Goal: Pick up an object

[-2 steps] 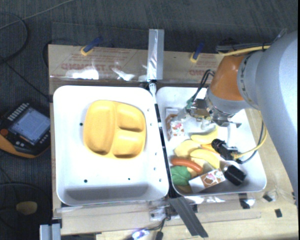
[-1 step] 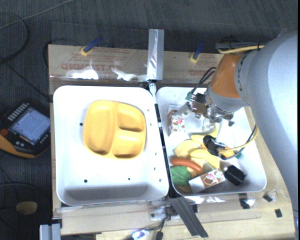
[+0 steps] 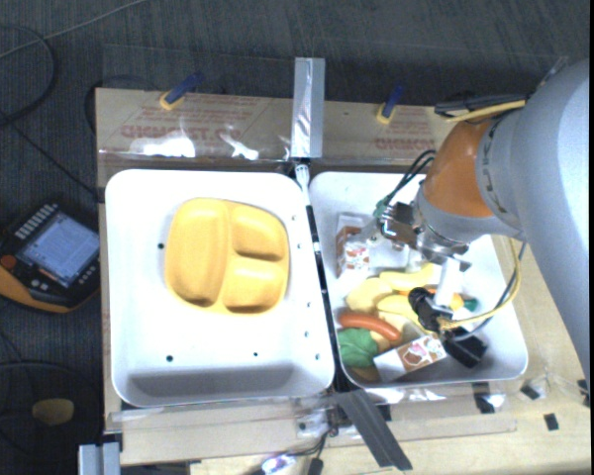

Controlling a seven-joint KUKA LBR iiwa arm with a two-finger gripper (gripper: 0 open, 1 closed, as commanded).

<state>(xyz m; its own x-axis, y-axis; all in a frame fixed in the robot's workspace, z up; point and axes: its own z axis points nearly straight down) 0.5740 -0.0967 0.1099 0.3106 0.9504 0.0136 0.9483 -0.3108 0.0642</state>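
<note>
Banana (image 3: 391, 287), red sausage (image 3: 368, 323), green toy (image 3: 354, 347) and carton (image 3: 417, 355) crowd the right bin (image 3: 516, 362) around the arm (image 3: 463, 178), grip state unclear.

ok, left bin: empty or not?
Not empty: a yellow three-section tray lies flat near the middle of the left bin, wholly inside its walls.
</note>
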